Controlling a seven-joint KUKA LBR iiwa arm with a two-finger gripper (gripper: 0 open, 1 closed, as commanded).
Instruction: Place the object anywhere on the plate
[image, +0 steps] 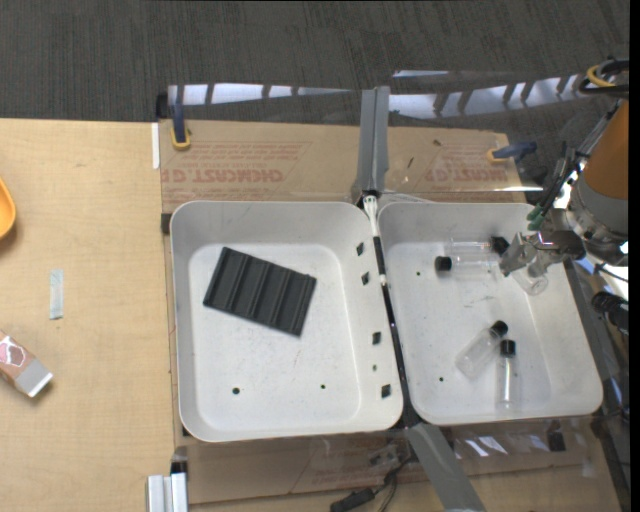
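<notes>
At right, the gripper (527, 255) hovers over the right white bin (570, 400), state unclear; clear vials (480, 350) below; dark ribbed rectangular plate (260, 290) in the left bin (190, 400).

The arm's jaws (527, 258) hang over the upper right part of the right bin (560, 400). Just to their left lies a clear vial (462, 262) with a black cap. Below them, nearer the bin's front, lie two more clear vials (480, 350) (506, 372), close together. Well off to the left, in the left bin (195, 400), a dark ribbed plate (260, 290) lies tilted. The tan surface (80, 200) stretches beyond it.
</notes>
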